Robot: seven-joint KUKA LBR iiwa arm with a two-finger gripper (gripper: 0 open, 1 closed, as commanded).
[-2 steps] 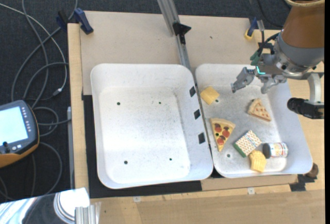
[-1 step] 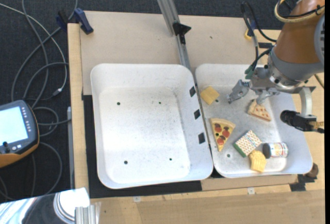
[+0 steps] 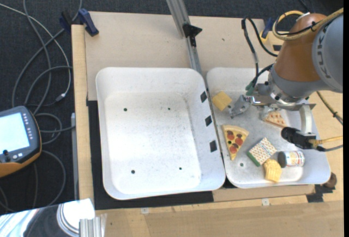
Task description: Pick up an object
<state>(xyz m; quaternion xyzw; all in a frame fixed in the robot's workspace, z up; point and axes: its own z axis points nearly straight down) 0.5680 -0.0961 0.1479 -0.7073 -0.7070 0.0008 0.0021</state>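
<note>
The left bin (image 3: 152,132) was bare white with a few dark specks, so lots of open floor there. Over in the right bin (image 3: 240,173), a yellow cheese wedge (image 3: 221,101) sat close to the dividing edge, a pizza slice (image 3: 235,140) below it, then a checkered green-edged block (image 3: 262,150) and a yellow chunk (image 3: 272,170) near the front rim. The gripper (image 3: 238,106) hung just right of the cheese; honestly couldn't tell how wide it was or if it held anything.
</note>
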